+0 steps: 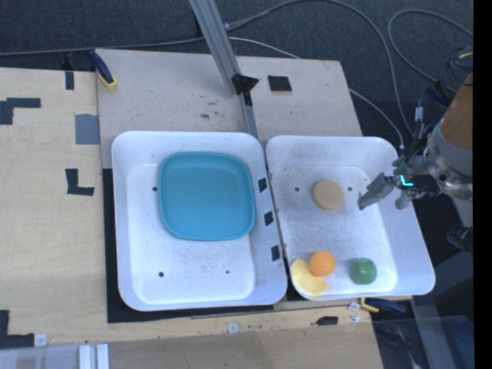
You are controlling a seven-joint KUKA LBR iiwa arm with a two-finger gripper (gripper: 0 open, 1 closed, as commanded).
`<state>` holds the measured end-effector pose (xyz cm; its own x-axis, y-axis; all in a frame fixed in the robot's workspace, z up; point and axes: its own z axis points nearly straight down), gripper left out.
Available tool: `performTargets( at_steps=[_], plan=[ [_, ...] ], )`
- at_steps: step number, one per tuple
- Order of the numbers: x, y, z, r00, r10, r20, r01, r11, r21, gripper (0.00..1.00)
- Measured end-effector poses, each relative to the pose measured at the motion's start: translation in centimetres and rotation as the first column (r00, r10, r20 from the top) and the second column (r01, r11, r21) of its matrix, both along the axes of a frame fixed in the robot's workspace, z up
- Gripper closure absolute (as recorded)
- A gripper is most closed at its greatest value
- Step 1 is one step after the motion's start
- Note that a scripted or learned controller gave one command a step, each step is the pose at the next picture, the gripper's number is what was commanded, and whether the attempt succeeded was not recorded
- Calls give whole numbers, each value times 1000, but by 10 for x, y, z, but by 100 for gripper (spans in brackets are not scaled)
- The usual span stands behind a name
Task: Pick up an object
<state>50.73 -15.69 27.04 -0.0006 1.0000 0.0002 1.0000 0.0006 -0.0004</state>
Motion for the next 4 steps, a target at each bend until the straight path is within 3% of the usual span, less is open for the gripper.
performTargets(
  at_steps=[1, 4],
  plan=[
    [0, 0, 0, 1000, 0, 0, 0, 1000, 0, 0],
    [-3, -4, -150, 1000, 0, -4, 0, 1000, 1, 0]
  ],
)
